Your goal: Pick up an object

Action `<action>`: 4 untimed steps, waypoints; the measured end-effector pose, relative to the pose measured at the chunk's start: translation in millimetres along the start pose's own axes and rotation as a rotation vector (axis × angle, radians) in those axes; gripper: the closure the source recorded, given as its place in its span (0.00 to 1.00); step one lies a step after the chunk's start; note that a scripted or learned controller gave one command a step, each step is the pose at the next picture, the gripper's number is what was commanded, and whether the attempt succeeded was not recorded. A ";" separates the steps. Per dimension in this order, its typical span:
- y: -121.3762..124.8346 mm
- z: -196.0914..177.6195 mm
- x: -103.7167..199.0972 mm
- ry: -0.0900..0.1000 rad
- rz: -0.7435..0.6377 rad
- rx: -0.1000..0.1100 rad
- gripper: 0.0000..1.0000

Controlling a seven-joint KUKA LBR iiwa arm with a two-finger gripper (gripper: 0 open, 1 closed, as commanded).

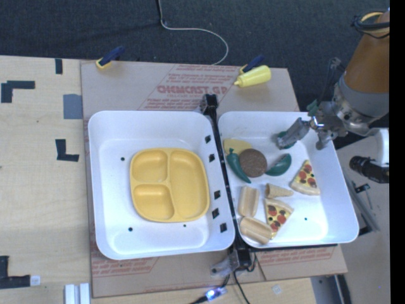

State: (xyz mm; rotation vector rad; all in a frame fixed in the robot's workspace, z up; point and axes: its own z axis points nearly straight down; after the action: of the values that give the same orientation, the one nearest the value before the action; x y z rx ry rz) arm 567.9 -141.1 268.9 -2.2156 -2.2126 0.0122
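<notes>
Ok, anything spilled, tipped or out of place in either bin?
Nothing stands out. The yellow plate lies flat in the left bin; the toy food sits clustered inside the right bin, nothing spilled over its rim.

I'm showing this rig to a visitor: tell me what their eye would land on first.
First comes the yellow divided plate, alone in the left bin. Next is the cluster of toy food in the right bin: a brown patty, green peppers and pizza slices. The gripper hangs over that bin's far right corner.
</notes>
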 end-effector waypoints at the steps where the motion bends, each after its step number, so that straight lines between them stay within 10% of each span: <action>1: 1.9 -6.2 0.2 -0.002 -0.003 -0.011 0.00; 4: -12.9 180.4 10.3 -0.001 -0.002 -0.005 0.00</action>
State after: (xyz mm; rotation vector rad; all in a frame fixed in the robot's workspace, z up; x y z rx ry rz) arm 552.7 -130.5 88.7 -2.2162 -2.2179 0.0079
